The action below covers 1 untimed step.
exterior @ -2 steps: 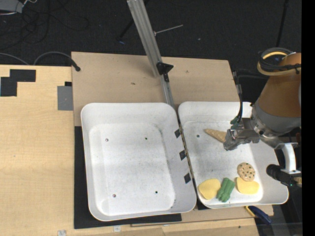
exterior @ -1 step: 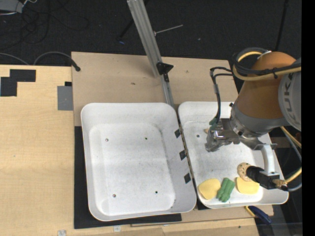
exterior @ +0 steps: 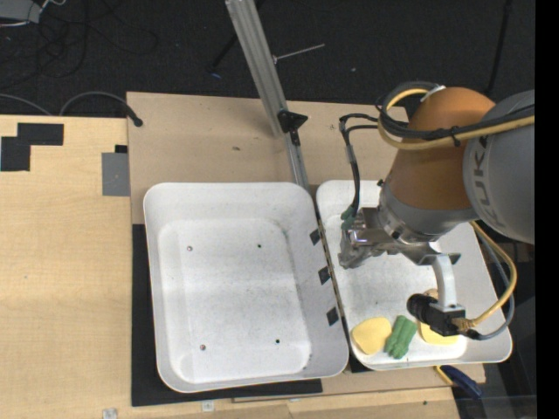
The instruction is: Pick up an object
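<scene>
In the right bin (exterior: 489, 349), near its front edge, lie a yellow round object (exterior: 371, 334), a green object (exterior: 402, 336) leaning beside it, and another yellow object (exterior: 439, 333) partly under a black part of the arm. My gripper (exterior: 355, 244) hangs low over the left part of this bin, up from those objects and apart from them. The arm's orange and grey wrist (exterior: 437, 168) covers the bin's middle.
The left bin (exterior: 157, 234) is large and white, with small dark specks on its floor. A metal rail (exterior: 262, 68) slants up from between the bins. Black clips (exterior: 321, 273) mark the divide between the bins. Cables loop around the wrist.
</scene>
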{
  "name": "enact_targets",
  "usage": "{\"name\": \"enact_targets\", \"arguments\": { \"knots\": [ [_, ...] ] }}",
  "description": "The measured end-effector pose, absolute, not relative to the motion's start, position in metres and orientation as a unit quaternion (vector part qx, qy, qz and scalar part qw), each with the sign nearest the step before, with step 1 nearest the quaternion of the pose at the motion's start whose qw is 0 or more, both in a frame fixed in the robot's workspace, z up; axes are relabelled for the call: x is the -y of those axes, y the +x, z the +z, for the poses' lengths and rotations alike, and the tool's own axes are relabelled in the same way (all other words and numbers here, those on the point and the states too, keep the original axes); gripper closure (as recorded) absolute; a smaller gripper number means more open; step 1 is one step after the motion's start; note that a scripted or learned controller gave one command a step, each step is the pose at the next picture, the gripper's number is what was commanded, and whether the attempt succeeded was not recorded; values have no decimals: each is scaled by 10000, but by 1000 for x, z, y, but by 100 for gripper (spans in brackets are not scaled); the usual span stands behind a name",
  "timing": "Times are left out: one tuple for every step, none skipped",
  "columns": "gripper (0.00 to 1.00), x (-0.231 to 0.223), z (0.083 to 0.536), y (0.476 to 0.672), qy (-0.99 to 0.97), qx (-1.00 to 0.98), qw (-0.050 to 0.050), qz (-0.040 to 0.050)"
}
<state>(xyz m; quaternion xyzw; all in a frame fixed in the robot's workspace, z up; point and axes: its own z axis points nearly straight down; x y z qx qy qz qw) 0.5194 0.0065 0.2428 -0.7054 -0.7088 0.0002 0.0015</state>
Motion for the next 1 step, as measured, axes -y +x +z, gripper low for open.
{"name": "enact_targets", "arguments": {
  "knots": [
    [100, -55, 247, 522, -7054, 7088, 16, 7]
  ]
}}
